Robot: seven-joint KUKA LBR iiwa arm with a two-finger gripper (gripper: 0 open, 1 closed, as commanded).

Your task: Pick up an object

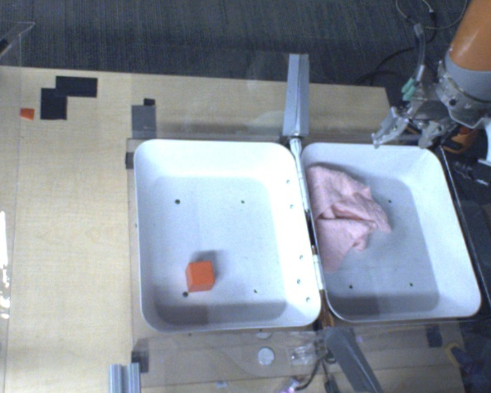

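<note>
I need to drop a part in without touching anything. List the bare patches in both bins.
Left bin: bare nearly everywhere; the orange block takes just a spot near the front wall. Right bin: the pink cloth crowds the side by the divider; bare floor runs along the far-right wall and the front. The hand hangs over that bin's back rim.

The two shallow white plastic bins, left (147, 219) and right (454, 244), look smooth with a faint sheen. A crumpled pale pink cloth (344, 215) lies soft and matt in the right one. The pale wooden bench (65, 244) looks smooth and lightly glossy, and the small orange block (200, 276) is matt.
</note>
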